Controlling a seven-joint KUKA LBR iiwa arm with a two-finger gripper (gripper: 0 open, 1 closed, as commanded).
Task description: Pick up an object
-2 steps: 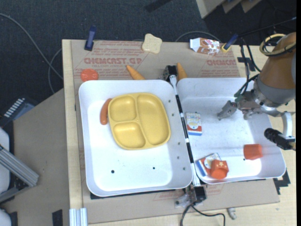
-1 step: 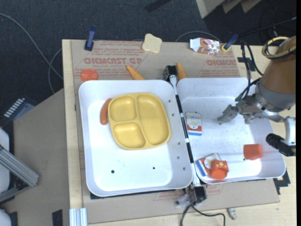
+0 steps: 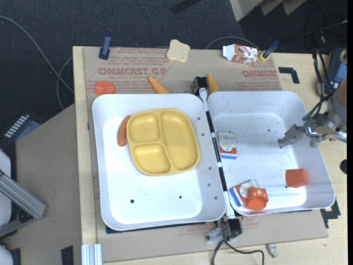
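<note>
A tabletop (image 3: 83,148) bearing two white bins is seen over dark carpet. The approach step is judged to be in hand: the claw (image 3: 287,139) is poised over the right bin (image 3: 259,106), with nothing held. Its opening cannot be told. A descent toward the orange block (image 3: 297,178) nearby would be required next.

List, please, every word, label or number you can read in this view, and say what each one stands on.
"CHEMCAST GP": red print on the brown board behind the left bin, and again, only partly readable, behind the right bin.
Small carton in the right bin: print too small to read.
Carton on the board: too blurred to read.
</note>
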